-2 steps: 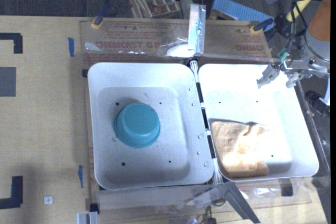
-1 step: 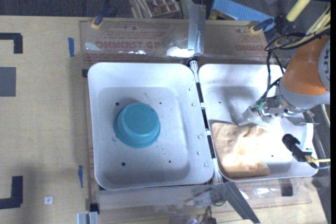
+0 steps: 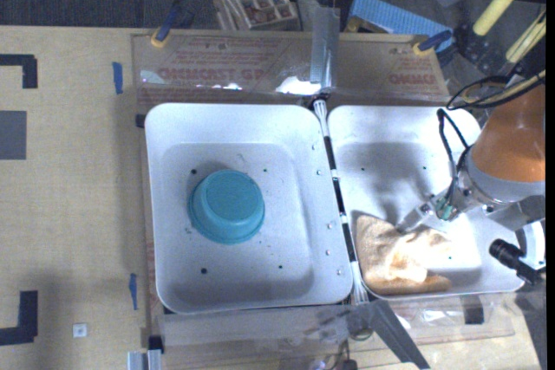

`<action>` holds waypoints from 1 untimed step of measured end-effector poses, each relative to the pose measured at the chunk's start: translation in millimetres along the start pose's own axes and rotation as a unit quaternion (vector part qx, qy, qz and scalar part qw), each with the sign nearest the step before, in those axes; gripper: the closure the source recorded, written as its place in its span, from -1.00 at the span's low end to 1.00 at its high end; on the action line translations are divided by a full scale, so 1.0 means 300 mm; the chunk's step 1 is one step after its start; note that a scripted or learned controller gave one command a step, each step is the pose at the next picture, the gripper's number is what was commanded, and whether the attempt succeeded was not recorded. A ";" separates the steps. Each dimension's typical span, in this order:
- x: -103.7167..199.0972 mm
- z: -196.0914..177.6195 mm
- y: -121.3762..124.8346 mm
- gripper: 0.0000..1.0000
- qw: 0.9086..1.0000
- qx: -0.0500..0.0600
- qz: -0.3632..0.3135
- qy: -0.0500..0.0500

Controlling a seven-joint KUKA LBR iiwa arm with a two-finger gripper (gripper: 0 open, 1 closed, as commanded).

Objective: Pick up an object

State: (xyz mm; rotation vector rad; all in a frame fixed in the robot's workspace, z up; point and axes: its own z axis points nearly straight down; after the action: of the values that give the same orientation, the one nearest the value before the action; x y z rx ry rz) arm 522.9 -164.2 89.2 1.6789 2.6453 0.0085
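A tan, crumpled cloth (image 3: 401, 260) lies in the near left corner of the right bin (image 3: 381, 143). My gripper (image 3: 422, 219) reaches down from the right and sits at the cloth's upper edge, touching or just above it. A teal bowl (image 3: 227, 204) rests upside down in the middle of the left bin (image 3: 173, 134), well away from the gripper.
The arm's orange band (image 3: 513, 147) and grey wrist hang over the right bin's right side, with a black cable (image 3: 447, 143) looping beside them. A raised divider (image 3: 334, 186) separates the two bins. Boxes and clutter stand behind the bench.
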 end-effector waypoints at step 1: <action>-0.023 0.005 0.160 -1.00 0.993 0.001 0.120 -0.001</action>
State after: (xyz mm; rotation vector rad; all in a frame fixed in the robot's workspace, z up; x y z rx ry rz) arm 569.3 -150.1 88.2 1.9857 2.4240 0.0063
